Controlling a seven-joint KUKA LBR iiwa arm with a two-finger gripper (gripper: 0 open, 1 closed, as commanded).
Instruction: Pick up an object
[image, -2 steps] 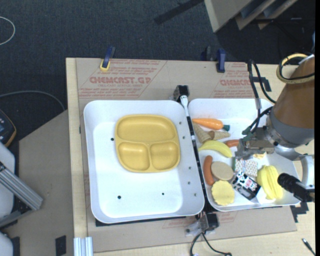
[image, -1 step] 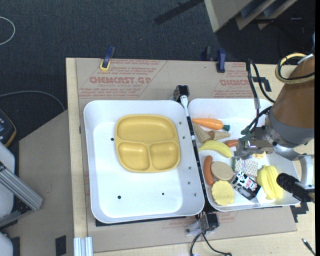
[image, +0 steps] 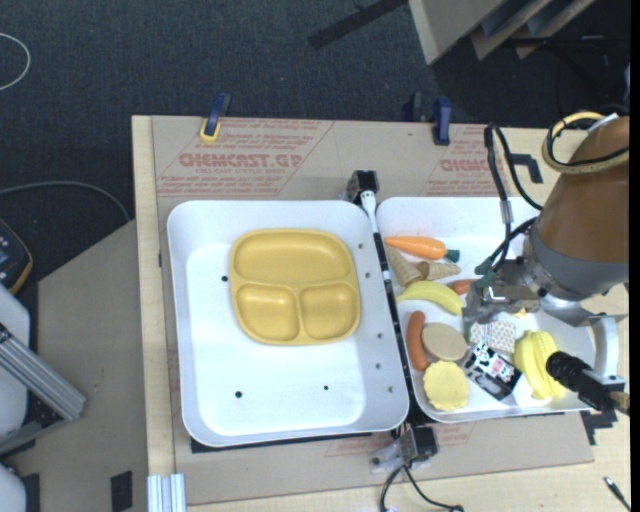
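Observation:
The right bin (image: 440, 212) holds a pile of toy foods. An orange carrot (image: 415, 245) lies at the back, with a tan cone (image: 408, 268) and a yellow banana (image: 430, 295) just in front of it. Nearer the front are a red sausage (image: 416, 340), a brown cookie (image: 445, 342), a yellow disc (image: 446, 385), a black-and-white printed piece (image: 490, 368) and a yellow banana bunch (image: 538, 362). My gripper (image: 493, 300) hangs over the middle of this bin, right of the banana and above a white dotted item (image: 495, 331). The wrist hides what lies under it.
The left bin (image: 200, 330) carries a yellow three-compartment plate (image: 295, 285) in its back half. A black divider rail (image: 385, 290) runs between the bins. Blue and yellow clamps (image: 212, 120) stand on the cardboard at the back. The grey and orange arm (image: 590, 220) covers the right bin's far side.

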